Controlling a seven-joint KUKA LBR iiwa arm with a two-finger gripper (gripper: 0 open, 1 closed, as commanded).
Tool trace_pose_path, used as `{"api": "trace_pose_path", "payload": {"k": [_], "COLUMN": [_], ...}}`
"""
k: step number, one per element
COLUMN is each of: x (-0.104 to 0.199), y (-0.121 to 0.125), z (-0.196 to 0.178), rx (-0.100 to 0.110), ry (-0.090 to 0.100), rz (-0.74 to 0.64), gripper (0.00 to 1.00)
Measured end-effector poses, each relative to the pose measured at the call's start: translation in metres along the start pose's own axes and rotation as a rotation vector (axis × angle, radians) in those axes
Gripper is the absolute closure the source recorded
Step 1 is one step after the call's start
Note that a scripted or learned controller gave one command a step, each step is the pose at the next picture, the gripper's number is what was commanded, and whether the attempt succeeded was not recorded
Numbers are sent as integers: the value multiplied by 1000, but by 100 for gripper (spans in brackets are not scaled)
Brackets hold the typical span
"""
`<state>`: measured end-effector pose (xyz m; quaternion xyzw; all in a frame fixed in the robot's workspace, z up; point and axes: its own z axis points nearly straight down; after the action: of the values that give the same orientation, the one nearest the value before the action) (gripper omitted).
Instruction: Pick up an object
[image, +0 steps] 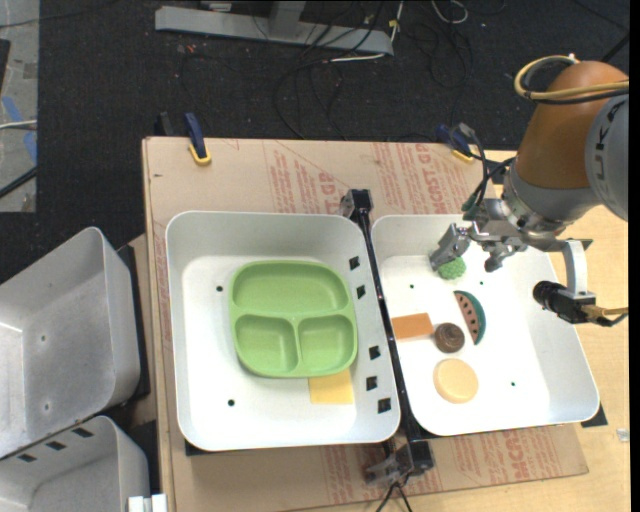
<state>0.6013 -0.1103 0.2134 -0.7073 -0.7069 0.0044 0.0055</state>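
A robotics lab: an industrial arm (565, 140) works at a cardboard-topped bench (290, 175) held by clamps (198, 145) far left of the gripper (472, 250), with loose cables (330, 70) across the dark floor beyond and spare white bins (60, 330) farther left.

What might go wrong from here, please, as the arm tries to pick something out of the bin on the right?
1. The gripper hovers by the small green item near the right bin's back wall, so a descent may clip the wall or just nudge the item away.
2. The watermelon slice, brown disc and orange block lie close together, so a grasp there may shove its neighbours.
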Motion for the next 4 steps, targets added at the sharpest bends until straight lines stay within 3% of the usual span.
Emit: {"api": "trace_pose_path", "payload": {"k": [1,3,4], "x": [0,13,13], "y": [3,10,10], "z": [-8,113,121], "rx": [-14,-12,-13], "ry": [-2,-1,-2], "rz": [-2,-3,0], "gripper": [0,0,0]}}
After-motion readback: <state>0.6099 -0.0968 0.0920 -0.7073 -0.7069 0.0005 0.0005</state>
